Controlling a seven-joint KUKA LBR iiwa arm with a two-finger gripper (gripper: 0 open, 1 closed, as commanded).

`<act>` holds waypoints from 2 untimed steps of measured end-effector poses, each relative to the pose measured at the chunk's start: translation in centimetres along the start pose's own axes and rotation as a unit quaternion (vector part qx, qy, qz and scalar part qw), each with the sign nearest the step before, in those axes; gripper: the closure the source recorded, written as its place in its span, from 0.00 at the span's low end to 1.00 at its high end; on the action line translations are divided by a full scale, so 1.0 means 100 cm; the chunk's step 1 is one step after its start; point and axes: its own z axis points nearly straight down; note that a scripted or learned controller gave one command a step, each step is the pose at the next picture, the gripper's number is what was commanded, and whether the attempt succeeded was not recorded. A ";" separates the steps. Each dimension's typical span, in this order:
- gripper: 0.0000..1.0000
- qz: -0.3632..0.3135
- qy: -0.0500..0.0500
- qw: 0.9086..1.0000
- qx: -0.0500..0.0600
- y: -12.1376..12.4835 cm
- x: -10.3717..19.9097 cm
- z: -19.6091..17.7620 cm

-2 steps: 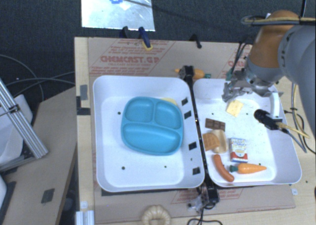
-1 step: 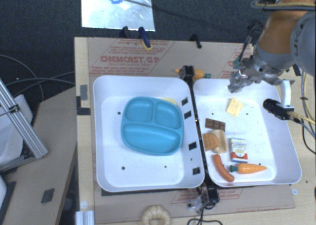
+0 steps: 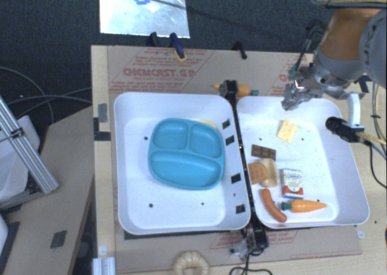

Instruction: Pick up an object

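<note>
From above, the hand [image 3: 297, 95] hangs over the far edge of the right bin [image 3: 347, 165], nothing between its fingers as far as I can see; spread or pressed together, I cannot tell. So the pick looks not yet begun. In that bin lie 1 cheese slice [image 3: 287, 130], 1 chocolate bar [image 3: 263, 152], 1 bread piece [image 3: 263, 173], 1 carton [image 3: 292, 183], 1 sausage [image 3: 273, 205], 1 carrot [image 3: 308, 206]. The left bin [image 3: 136, 207] holds 1 blue tray [image 3: 186, 153].

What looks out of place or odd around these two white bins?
A pale braided ring lies on the bench's front edge, and a small orange thing sits behind the bins' divider, both outside the bins. Something yellow peeks from behind the blue divided plate.
</note>
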 end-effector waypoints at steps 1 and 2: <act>1.00 -0.001 0.001 1.000 0.002 -0.045 0.036 -0.007; 1.00 0.000 0.000 1.000 0.002 -0.048 0.038 -0.002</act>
